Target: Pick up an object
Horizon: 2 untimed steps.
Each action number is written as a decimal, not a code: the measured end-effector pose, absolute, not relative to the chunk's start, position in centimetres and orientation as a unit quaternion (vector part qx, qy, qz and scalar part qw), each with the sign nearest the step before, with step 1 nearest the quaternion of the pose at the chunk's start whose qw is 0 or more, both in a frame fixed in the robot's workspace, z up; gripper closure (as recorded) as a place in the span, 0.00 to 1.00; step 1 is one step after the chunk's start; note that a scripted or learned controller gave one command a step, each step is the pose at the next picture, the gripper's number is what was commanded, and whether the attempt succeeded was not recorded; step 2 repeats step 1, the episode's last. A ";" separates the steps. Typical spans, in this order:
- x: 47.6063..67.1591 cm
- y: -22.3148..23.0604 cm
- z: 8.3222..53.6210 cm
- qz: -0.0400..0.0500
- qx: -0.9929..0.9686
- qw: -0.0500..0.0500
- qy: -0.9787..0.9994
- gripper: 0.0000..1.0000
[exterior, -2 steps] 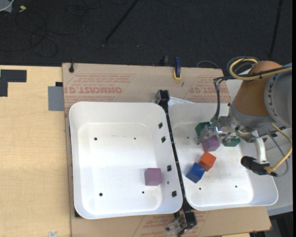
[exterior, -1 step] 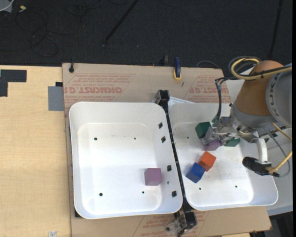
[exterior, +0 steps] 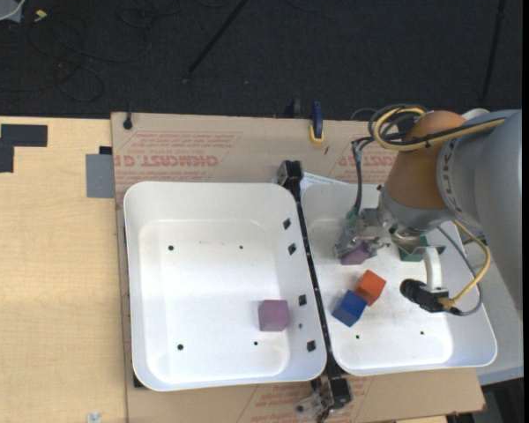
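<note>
Gripper (exterior: 360, 239) and its surroundings, viewed from above. We are seeing the fingers pointing down into the right bin (exterior: 463, 351), in the upper middle of that bin, right of frame centre. A small purple object (exterior: 354, 255) is lying directly under the fingertips and appears to be touching them; we cannot tell whether it is actually sitting between the fingers, and the rest of the mechanism is hiding their spacing, so we are leaving the gripper's state undetermined.

Just below and right of that purple piece, an orange block (exterior: 370, 285) is resting on the bin floor, and a blue block (exterior: 349, 308) is lying just beside it, lower left, the two touching or nearly so. A green item (exterior: 412, 253) is partly showing beneath the wrist, to the right of the gripper.

We are seeing the arm (exterior: 476, 174) entering from the right edge of the frame, its orange band (exterior: 414, 166) curving above the wrist, with cables looping around it.

In the left bin (exterior: 159, 227), a purple cube (exterior: 273, 315) is sitting alone near the lower right corner, well apart from the gripper. Both bins are resting on a cardboard sheet (exterior: 203, 152) on the wooden bench (exterior: 44, 280).
</note>
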State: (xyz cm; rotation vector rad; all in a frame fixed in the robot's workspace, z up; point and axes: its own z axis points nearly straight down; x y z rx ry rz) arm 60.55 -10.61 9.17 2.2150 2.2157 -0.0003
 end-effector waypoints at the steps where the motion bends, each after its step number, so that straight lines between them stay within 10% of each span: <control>1: 64.7 -4.9 19.4 0.003 0.705 0.002 0.709 1.00; 2: 64.7 -4.9 19.4 0.003 0.705 0.002 0.709 1.00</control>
